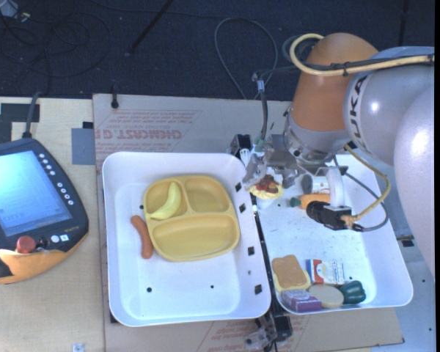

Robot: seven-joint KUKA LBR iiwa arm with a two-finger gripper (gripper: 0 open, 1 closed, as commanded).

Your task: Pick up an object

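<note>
In the camera view, two white bins stand side by side on the worktop (51,299). The left bin (125,284) holds a yellow divided plate (194,233). A banana (166,202) lies in the upper left compartment of this plate. A sausage (142,236) lies on the bin floor, just beside the left edge of the plate.

The arm (367,101) reaches in from the right, and its gripper (268,176) is low over the upper left corner of the right bin (385,270), near the wall between the two bins. Just under the gripper there is a small red and yellow object (266,190). It is too small to say what it is, and I cannot tell if it is between the jaws. I also cannot tell if the jaws are open or closed.

At the near edge of the right bin lie a square toast-like piece (290,272), a small white carton (328,272), a purple item (302,301), a pale oval item (326,295) and a dark green item (353,292), all close together. An orange piece (314,199) lies near the gripper.

On the left of the worktop lies a control tablet (26,204) with a lit screen.
</note>
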